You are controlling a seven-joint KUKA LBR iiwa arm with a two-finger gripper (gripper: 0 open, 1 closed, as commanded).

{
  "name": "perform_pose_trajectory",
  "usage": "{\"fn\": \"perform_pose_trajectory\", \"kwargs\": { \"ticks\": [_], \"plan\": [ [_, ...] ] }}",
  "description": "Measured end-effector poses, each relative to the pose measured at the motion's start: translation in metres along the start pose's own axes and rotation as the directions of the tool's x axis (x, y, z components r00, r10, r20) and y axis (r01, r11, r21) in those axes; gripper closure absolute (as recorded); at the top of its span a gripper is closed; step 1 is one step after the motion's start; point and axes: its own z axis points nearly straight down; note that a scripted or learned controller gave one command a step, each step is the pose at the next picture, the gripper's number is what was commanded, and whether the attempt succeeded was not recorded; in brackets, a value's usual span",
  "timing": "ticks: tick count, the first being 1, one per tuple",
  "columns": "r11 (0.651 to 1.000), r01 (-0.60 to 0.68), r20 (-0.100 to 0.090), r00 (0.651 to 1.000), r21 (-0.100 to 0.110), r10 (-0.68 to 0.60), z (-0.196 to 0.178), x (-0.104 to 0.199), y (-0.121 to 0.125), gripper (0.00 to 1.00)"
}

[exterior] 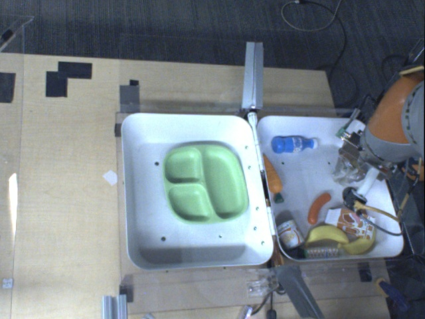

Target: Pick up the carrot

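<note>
Carrot (271, 174) half hidden against right bin (302, 126) wall, gripper (350, 170) blurred, finger state unclear

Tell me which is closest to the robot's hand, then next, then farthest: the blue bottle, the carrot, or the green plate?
Measured from the hand at the right bin's far right:
1. Blue bottle, near the right bin's top edge.
2. Carrot, against the right bin's left wall.
3. Green plate, in the left bin.
</note>
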Motion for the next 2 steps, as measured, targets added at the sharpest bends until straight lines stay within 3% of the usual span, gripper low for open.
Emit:
{"fn": "perform_pose_trajectory", "kwargs": {
  "ticks": [1,2],
  "plan": [
    [0.991,-0.137,0.001,0.991,0.000,0.137,0.002,0.033,0.038,1.00],
    [0.987,-0.162,0.002,0.987,0.000,0.162,0.000,-0.010,0.008,1.00]
  ]
}}
